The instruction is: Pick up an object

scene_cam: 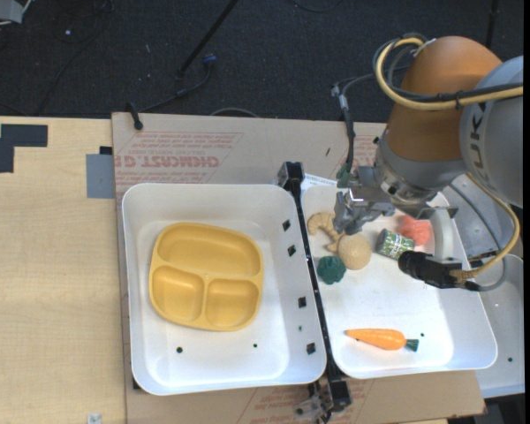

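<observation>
Wooden bench top (pixel 44 263) takes up the left side, pale with a couple of dark grey patches near the back edge; behind it the floor is dark with some cables running across. Moving right there's a sheet of cardboard (pixel 185 153) with red lettering, and the two white bins sit on it side by side.

Left bin (pixel 150 360) has a yellow divided plate (pixel 207 275) lying flat in it, three compartments, sitting a bit left of the bin's centre; nothing else in there that I can make out.

Right bin (pixel 464 347) is where the small stuff is; at its back left corner a beige knobbly toy (pixel 320 223), then a dark green lumpy ball (pixel 330 269) just below it, touching or nearly touching a tan ball (pixel 355 253) to its right. Further right a small green and white can (pixel 394 244) on its side, and a pink thing (pixel 416 230) behind it, partly hidden by the arm. An orange carrot (pixel 380 338) with a green end lies flat near the front, well apart from the rest.

Arm comes in from the right, orange band (pixel 446 64) up high, wrist pointing steeply down into the back left part of the right bin; the gripper (pixel 349 222) hangs right over the beige toy and the tan ball, just beside both. Honestly can't tell if the fingers are open or closed, too dark and cluttered there; nothing visibly clamped between them.
</observation>
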`<state>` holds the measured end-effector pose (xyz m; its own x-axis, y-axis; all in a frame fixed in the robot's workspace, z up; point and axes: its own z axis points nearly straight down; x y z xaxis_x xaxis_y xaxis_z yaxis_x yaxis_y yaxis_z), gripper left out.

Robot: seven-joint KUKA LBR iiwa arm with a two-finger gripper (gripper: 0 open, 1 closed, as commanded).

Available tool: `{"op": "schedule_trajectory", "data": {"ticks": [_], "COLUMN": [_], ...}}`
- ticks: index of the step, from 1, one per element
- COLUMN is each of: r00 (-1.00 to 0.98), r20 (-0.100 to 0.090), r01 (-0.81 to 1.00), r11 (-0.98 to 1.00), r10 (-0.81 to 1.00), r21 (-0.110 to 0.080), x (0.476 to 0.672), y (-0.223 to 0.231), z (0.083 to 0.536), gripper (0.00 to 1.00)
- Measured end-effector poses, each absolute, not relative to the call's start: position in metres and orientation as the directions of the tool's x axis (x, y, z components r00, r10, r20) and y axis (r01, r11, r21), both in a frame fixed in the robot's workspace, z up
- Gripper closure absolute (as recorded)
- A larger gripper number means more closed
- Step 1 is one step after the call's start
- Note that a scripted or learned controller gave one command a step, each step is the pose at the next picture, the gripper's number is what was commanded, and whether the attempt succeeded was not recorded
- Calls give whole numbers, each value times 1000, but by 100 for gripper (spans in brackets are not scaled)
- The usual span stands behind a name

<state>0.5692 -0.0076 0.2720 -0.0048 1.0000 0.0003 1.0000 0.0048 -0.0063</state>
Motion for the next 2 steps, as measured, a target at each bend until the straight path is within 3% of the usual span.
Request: {"op": "schedule_trajectory", "data": {"ticks": [1, 2], "r00": [-5, -5], "r20": [0, -1], "r01": [1000, 1000], "r11": [5, 5], "r10": [1000, 1000], "r21": [-8, -8], "x": [574, 592], "y": [42, 96], "z": [263, 240], "gripper": [100, 100]}}
